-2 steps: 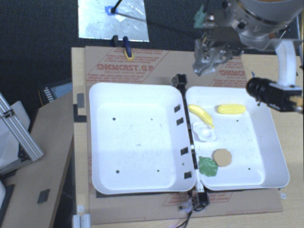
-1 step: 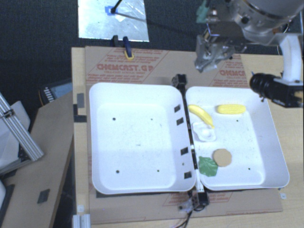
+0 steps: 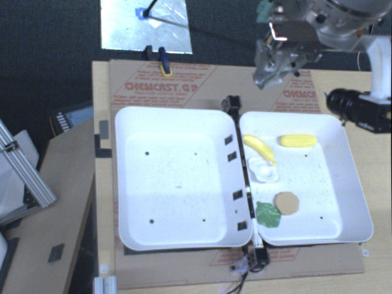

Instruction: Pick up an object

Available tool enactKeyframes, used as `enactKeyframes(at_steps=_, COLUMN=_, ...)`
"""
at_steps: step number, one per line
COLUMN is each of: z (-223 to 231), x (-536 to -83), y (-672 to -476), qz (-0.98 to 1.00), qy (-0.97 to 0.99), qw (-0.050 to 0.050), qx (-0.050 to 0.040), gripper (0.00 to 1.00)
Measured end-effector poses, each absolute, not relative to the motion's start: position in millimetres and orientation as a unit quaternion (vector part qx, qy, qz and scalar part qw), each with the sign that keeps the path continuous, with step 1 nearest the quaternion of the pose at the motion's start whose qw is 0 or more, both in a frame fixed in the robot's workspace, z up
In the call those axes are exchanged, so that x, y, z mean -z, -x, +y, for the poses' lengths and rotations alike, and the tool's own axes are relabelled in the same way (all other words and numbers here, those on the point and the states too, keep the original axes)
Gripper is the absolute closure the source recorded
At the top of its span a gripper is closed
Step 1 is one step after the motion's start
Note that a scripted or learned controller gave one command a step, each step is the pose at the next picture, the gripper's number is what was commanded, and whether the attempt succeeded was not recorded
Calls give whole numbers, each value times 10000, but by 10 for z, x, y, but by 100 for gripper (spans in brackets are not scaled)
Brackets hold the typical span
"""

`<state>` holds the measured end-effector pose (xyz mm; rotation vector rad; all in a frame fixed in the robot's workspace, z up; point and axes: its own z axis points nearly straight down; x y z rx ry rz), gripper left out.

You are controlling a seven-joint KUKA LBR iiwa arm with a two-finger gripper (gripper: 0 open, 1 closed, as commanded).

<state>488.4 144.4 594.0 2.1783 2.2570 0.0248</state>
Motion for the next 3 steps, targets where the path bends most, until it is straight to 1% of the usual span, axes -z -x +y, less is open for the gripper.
enactKeyframes(at_steps=3, z=1444, x=-6276, y=-4891, qz=7231, qy=-6906, qw=35, qx=-116, gripper=100)
